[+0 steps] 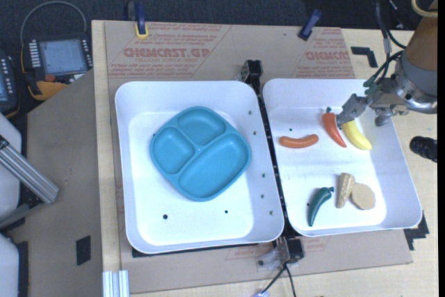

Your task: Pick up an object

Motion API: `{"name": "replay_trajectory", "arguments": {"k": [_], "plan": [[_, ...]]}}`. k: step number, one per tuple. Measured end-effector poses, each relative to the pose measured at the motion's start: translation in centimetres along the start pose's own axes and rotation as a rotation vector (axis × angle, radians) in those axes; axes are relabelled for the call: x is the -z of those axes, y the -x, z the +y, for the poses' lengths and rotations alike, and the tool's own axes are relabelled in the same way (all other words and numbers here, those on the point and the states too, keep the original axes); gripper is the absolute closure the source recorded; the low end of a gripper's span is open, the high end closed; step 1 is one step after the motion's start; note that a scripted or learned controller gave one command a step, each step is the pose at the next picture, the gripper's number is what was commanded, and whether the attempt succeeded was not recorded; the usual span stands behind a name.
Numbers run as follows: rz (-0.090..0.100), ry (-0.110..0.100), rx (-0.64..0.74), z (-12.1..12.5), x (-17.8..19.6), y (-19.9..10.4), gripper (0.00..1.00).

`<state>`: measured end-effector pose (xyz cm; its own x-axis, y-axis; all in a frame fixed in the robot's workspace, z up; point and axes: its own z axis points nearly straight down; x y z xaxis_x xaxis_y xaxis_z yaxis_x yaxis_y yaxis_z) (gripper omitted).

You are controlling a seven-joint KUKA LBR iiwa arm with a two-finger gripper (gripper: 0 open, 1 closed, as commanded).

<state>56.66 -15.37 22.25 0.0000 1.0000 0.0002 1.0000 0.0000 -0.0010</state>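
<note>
Gripper [363, 108]: at 2 o'clock, grip state unclear
Bins: two, left bin [139, 149], right bin [396, 170]
Blue plate [200, 152]: one
Toy foods: five
Bench [208, 52]: brown board

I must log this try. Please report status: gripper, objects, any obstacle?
Gripper low over right bin, at red pepper and banana. Nothing seen held. Sausage close by, apart.
</note>
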Motion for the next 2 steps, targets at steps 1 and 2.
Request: {"name": "replay_trajectory", "arguments": {"k": [1, 2], "plan": [[0.002, -0.005, -0.001, -0.7, -4.6, 0.4, 0.0], [0.002, -0.006, -0.001, -1.7, -9.6, -0.2, 0.0]]}}
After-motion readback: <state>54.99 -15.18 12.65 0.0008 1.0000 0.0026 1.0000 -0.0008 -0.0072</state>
